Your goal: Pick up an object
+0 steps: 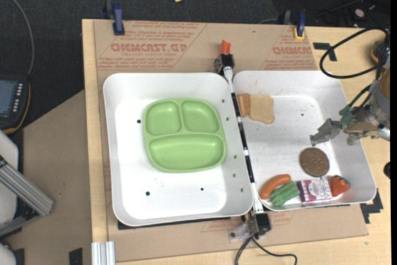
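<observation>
Cardboard sheeting [186, 40] printed with red lettering covers the bench top, and two shallow white plastic bins sit on it side by side. The left bin [124, 195] carries a light green plastic plate [184, 134] with three compartments, two small ones toward the far edge and one long one toward the near edge; the plate lies flat near the bin's middle, slightly closer to the far edge. The right bin [291, 87] touches the left one along a shared edge. At the right bin's far left corner a tan slice of toy bread [260, 109] lies flat, with a darker brown slab [244, 105] just beside it against the shared edge. Along the near edge of the right bin lies a cluster: an orange toy sausage [274, 184], a green toy vegetable [284, 194] touching it, a small white and purple packet [315, 190], and a red-orange toy piece [340, 183] at the near right corner. A round brown disc [315, 162] like a toy patty lies flat just beyond the packet. The grey two-finger gripper [332, 129] hangs over the right bin's right side, above and beyond the disc, apart from it. Whether it is spread or pressed together cannot be told; nothing is seen held in it.
</observation>
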Controlling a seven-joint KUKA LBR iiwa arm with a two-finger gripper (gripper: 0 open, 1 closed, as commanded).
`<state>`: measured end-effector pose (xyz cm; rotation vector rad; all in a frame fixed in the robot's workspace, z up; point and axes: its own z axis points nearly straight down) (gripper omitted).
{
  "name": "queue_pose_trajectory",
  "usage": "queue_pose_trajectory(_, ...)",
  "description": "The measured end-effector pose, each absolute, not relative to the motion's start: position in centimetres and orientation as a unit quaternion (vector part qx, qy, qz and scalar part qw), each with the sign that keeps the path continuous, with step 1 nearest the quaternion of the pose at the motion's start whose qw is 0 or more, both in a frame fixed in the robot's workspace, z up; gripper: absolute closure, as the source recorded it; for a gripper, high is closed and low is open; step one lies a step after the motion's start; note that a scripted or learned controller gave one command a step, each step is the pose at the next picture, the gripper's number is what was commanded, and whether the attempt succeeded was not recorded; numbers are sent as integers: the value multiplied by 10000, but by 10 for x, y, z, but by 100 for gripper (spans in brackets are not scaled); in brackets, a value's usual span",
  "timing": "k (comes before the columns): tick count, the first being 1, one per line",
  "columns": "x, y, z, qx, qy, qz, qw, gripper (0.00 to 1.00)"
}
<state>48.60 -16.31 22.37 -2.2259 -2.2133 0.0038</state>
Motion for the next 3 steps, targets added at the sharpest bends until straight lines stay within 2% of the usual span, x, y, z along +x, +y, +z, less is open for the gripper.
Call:
queue_pose_trajectory(1, 501, -177, 119, -7076, -7066, 18, 32, 0)
queue_pose_trajectory(2, 510, -175, 86, -7075, -7067, 3, -15, 0)
queue_pose_trajectory(3, 498, -213, 85, -7084, -7059, 8, -13, 0)
